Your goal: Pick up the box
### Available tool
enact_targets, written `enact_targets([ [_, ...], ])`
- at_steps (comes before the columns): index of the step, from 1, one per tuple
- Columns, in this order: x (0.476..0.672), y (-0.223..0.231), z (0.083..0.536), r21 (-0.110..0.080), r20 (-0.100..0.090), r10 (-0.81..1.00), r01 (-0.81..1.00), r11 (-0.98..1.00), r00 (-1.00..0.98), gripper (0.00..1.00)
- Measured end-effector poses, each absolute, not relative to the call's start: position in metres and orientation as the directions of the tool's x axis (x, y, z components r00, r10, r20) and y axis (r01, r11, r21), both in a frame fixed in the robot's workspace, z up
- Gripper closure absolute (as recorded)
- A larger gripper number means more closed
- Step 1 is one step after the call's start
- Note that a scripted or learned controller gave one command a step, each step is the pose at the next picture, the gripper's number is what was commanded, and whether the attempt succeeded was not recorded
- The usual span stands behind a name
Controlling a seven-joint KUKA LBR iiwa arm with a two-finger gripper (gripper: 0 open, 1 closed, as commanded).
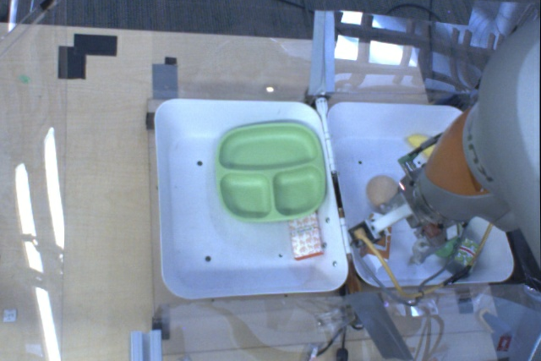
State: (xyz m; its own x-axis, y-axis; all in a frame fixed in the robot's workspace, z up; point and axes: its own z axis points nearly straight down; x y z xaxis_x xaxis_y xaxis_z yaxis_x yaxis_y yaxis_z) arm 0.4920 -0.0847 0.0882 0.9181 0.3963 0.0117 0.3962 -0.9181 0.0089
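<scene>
The box is a small flat pack with a red and white print. It lies in the left bin, near its front right corner, just below the green plate. My gripper hangs low over the front of the right bin, well to the right of the box and across the wall between the bins. The grey wrist with its orange band covers much of that bin. Nothing of the box is near the gripper.
A green three-part plate fills the middle of the left bin. In the right bin lie a tan round object, a yellow item partly under the arm, and a small green-labelled item. Cables trail by the front edge.
</scene>
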Motion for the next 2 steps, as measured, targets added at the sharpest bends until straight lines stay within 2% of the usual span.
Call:
enact_targets([
  [1, 0.4887, -0.0208, 0.1824, 0.000, 0.000, 0.311, 0.311, -0.951, 0.951, 0.00],
  [2, 0.4901, -0.0199, 0.1890, -0.001, -0.005, 0.321, 0.321, -0.947, 0.947, 1.00],
])
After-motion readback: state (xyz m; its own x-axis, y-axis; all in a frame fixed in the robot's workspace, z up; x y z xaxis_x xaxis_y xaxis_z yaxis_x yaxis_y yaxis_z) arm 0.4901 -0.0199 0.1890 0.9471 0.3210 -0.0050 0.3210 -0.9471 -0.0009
